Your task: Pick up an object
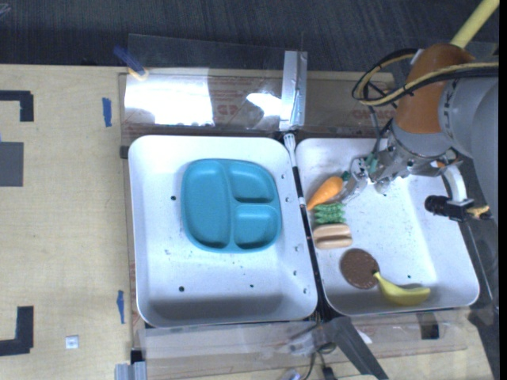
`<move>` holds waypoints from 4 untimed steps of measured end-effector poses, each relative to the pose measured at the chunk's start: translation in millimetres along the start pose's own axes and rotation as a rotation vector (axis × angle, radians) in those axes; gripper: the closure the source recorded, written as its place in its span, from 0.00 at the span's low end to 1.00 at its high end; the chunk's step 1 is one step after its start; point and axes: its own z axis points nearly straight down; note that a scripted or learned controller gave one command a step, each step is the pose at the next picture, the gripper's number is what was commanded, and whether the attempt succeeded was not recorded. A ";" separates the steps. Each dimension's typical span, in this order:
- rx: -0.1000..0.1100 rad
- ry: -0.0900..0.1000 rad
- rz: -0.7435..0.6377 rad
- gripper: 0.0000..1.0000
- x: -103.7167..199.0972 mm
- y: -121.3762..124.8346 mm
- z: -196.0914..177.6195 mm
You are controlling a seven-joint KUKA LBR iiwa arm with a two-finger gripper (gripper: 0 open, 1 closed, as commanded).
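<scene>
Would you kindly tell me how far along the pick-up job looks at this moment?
Done: the two-finger gripper sits low in the right white bin, beside the orange toy carrot. In hand: nothing visibly between its fingers. Left: grasping and lifting; the carrot, small sandwich, brown round disc and yellow banana all lie in the bin.

Robotics lab: taped bench (55, 212), white bins (150, 291)

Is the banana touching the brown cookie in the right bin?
Touching. The camera view shows the banana's upper-left tip meeting the brown cookie's lower-right edge, no white bin floor between them.
</scene>
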 end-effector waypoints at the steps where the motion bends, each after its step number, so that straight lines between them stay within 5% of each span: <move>1: -0.064 0.006 0.253 0.00 -9.0 -10.5 1.2; 2: -0.033 0.003 0.278 0.00 8.5 9.3 -13.4; 3: -0.061 0.008 0.418 0.00 -26.3 4.0 -40.6; 4: -0.028 0.002 0.254 0.00 26.3 14.9 -12.2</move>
